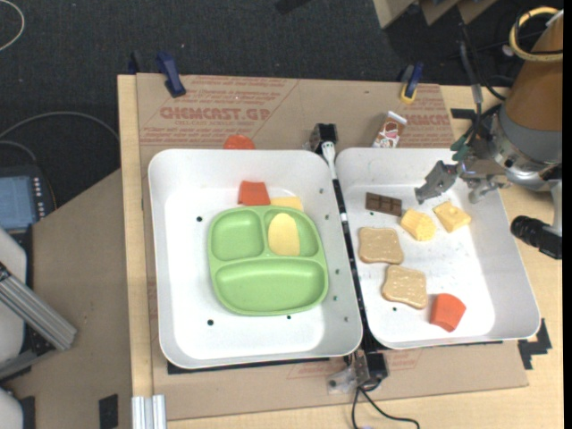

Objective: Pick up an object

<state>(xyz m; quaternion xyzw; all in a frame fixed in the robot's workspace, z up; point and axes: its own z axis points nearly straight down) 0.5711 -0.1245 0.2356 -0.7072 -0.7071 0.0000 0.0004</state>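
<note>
The gripper (pixel 440 184) hangs over the upper part of the right bin (pixel 509 280), reaching in from the right; whether it is parted or closed cannot be told from this angle, and nothing shows between its tips. Just below it lie 2 yellow cheese pieces (pixel 418 224), side by side on the bin floor, the right one (pixel 451 215) nearest the arm. To the left of the gripper sits a brown chocolate bar (pixel 385 206). Lower down are 2 toast slices, one (pixel 380 245) above the other (pixel 405 286), and a red block (pixel 447 311) near the bin's lower edge.

In the left bin (pixel 174 239) rests a green divided plate (pixel 266 260) with a pale yellow piece (pixel 283 233) in its upper right compartment. A red-orange block (pixel 254 193) touches the plate's upper rim. Beyond the bins, on the cardboard-covered surface (pixel 268 110), a small carton (pixel 388 131) lies near the right bin's top edge.
</note>
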